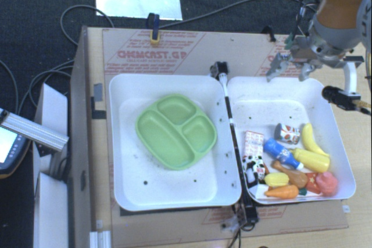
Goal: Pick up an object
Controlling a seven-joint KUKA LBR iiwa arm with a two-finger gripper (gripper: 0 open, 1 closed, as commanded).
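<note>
Two shallow white bins sit side by side on the bench, and the right bin (329,116) is the one to watch. The gripper (290,68) hangs just above that bin's far rim, toward its far left corner, with its two fingers (275,68) spread apart and nothing between them. Above it the grey arm (337,20) with its orange band comes in from beyond the bin's far right corner.

All the loose things are heaped in the near half of the right bin, well apart from the gripper. A yellow banana (312,140) lies against the bin's right wall, with a small can (288,133) just left of it. A blue bottle (280,152) lies on its side below the can, touching a second yellow piece (311,160). At the near right corner rests a pink lump (328,182), and an orange carrot (282,191) lies along the near rim. A patterned card (253,143) and a black-and-white toy (252,170) sit close to the bin's left wall.

Left of the right bin, across the shared divider, the left bin (128,183) holds a green divided plate (176,131) near its middle. A black clamp (220,70) sits at the far end of the divider.
</note>
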